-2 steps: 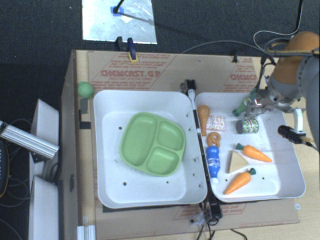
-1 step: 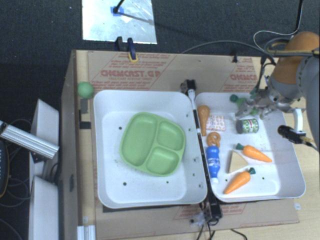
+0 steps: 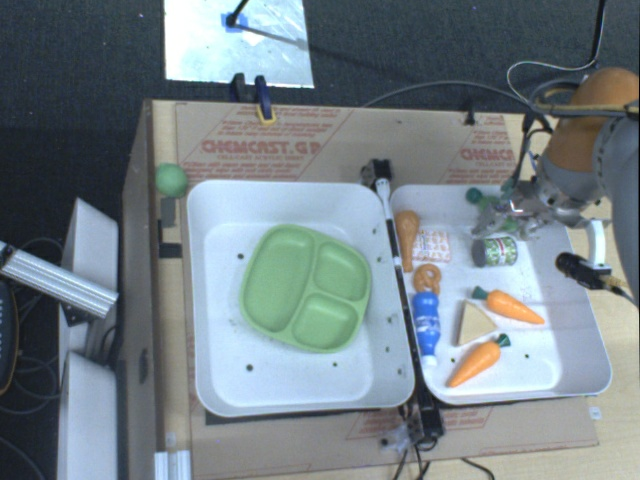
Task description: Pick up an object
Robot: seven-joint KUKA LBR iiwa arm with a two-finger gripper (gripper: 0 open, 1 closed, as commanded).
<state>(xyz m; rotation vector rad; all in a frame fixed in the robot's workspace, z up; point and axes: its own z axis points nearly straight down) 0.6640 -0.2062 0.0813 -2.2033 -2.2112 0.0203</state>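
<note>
The arm enters at the upper right of the frame, with the gripper (image 3: 512,211) low over the right bin (image 3: 575,373), just above a small grey can (image 3: 496,251) lying on its side. Finger state: cannot tell. Nothing is seen held. Judged step: approach for a grasp. Next move calls for straddling the can, closing, then lifting clear.

Grey arm (image 3: 600,163) with orange band, metallic end effector (image 3: 515,211).

Matt green plastic tray (image 3: 305,288), smooth white bins (image 3: 220,368)
</note>
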